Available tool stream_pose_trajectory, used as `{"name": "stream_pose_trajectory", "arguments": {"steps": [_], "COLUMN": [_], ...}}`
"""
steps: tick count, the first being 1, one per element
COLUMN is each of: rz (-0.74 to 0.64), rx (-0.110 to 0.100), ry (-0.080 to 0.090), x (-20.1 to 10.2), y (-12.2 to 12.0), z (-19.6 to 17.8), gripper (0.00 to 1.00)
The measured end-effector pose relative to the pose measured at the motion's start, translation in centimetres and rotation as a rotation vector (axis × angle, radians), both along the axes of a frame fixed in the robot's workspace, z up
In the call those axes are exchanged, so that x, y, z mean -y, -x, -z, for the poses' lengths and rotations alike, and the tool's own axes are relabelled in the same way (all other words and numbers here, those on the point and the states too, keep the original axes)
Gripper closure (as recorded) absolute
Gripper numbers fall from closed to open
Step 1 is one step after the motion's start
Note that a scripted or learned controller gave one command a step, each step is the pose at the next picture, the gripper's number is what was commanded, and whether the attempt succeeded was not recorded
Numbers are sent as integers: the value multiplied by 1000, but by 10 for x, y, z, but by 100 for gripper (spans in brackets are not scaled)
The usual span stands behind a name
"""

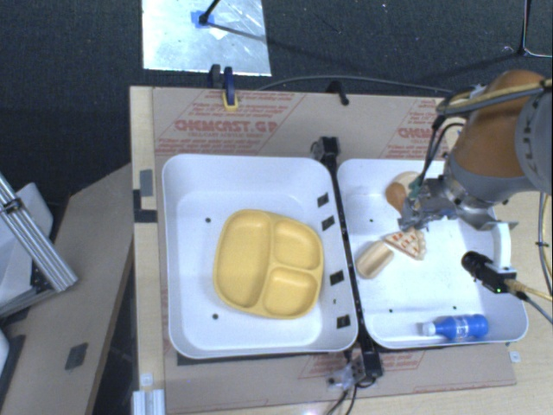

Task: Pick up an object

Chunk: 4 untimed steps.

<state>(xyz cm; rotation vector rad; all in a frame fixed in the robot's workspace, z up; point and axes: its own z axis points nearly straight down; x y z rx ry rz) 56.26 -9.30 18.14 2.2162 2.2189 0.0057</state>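
Several small things are lying in the right-hand shallow white plastic bin, and we are judging the flat triangular toy pizza slice with orange crust and red dots to be the one in hand, since our gripper is hovering right at its upper edge. It is sitting near the middle of that bin, just beside a pale tan oblong toy bread roll on its left. We are reading the slice as light, stiff and thin; lying flat, it is offering little height, so we are thinking its edges across the narrow width are the place to pinch, and it may slide on the smooth floor. Whether the gripper is open or closed, we cannot tell. Behind it a rounded brown toy bun is resting, and a blue plastic bottle with white cap is lying along the near wall. Leftward, a yellow three-compartment plastic tray is sitting in the left white bin on the worktop.
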Motion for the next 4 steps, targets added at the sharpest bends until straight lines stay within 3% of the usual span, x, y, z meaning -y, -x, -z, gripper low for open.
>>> {"name": "stream_pose_trajectory", "arguments": {"steps": [1,4], "rz": [-3,-10], "rx": [1,-5], "ry": [0,-4], "x": [0,-159], "y": [-2,23], "z": [-54,-68], "gripper": [100,100]}}
